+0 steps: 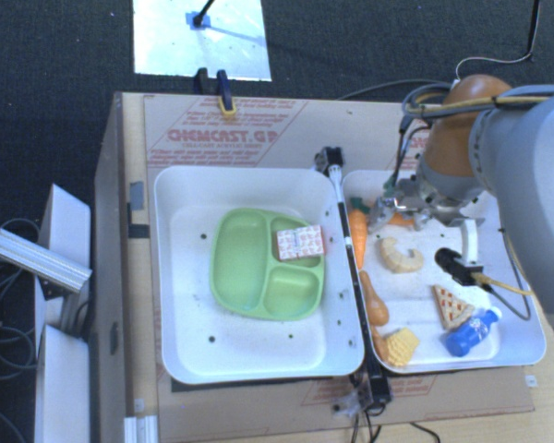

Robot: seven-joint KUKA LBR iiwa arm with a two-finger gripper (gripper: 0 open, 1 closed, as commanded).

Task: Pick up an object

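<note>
Gripper (399, 212): low over the far part of the right bin (535, 340), beneath the grey arm (526, 155) with its orange band (462, 127); whether it is wide, narrow or holding anything cannot be told, as the wrist hides it
Carrot (357, 236): orange, along the right bin's left wall, just beside the gripper
Pale curved piece (400, 256): mid-bin, near the gripper
Pizza slice (451, 306): toward the near right, just beside the blue bottle (469, 333)
Yellow waffle piece (400, 345): near corner, next to an orange-brown piece (373, 305)
Left bin (189, 340): holds a green divided tray (258, 266)
Small patterned box (300, 242): resting on the tray's far right compartment
</note>
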